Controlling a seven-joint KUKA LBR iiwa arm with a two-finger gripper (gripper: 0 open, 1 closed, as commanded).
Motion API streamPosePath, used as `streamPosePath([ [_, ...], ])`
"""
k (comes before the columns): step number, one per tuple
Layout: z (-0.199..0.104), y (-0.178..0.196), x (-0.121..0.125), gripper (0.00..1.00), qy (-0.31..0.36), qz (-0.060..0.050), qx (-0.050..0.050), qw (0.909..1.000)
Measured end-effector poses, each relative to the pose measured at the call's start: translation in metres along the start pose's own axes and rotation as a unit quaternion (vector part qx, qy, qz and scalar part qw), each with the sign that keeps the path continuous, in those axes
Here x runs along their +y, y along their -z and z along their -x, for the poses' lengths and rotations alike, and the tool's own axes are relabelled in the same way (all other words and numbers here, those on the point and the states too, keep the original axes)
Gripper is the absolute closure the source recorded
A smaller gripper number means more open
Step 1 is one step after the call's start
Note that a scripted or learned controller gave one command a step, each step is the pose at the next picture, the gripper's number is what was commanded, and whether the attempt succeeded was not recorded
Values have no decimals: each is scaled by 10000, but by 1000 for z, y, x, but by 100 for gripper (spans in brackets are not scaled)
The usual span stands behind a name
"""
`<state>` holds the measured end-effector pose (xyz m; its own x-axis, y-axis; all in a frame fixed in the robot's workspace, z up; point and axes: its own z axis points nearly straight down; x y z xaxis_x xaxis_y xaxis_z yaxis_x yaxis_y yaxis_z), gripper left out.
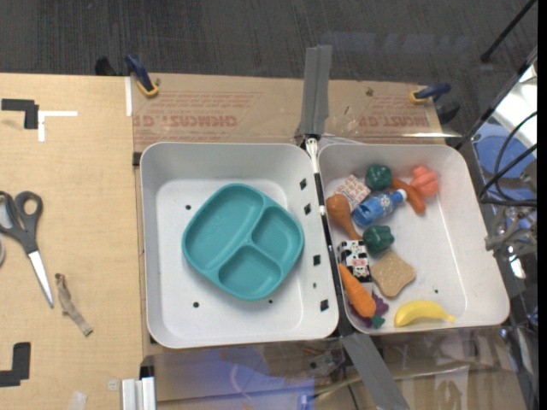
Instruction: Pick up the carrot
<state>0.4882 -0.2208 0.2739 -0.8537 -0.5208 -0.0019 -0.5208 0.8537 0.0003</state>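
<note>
Carrot (357,292) lies in the right bin (479,220) by its left wall, between the cow-print block (355,259) and purple grapes (373,318); bread slice (393,275) just beside; teal divided plate (244,242) sits in the left bin (158,254); the pincer's state cannot be told.

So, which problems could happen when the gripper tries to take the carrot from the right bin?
The carrot lies close to the right bin's left wall, so a finger could strike it. The cow-patterned block, bread slice and purple item crowd it, so the gripper may grab or push a neighbour instead.
</note>
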Motion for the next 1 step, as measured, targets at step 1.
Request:
streamPosePath([
  [1,1,-2,0,100,288,-7,-3,9996],
])
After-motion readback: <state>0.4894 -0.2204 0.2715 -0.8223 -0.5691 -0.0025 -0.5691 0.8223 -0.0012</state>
